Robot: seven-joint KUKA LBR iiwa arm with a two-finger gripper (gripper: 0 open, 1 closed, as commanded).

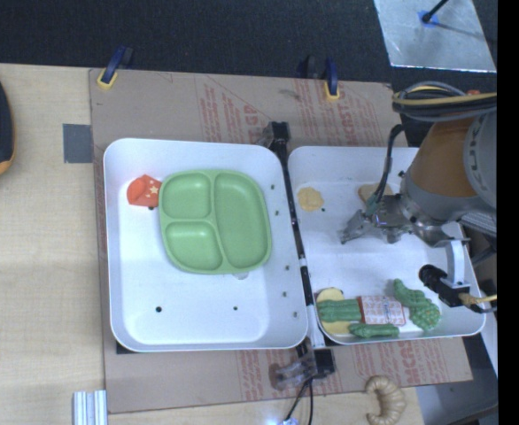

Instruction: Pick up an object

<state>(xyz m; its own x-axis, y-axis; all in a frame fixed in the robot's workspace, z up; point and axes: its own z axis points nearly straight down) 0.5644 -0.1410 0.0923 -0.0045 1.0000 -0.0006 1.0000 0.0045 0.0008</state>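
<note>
In the right bin (330,162) the gripper (359,227) hangs low over bare floor, jaws apart on nothing (green toys (379,312) lie near the front wall).

The green divided plate (215,221) is covering part of the red object (143,190) lying just beside its upper-left corner.

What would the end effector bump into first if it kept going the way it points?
The end effector points left across the right bin's bare floor. That way looks free up to the wall between the bins, though its height above the floor is unclear.
</note>
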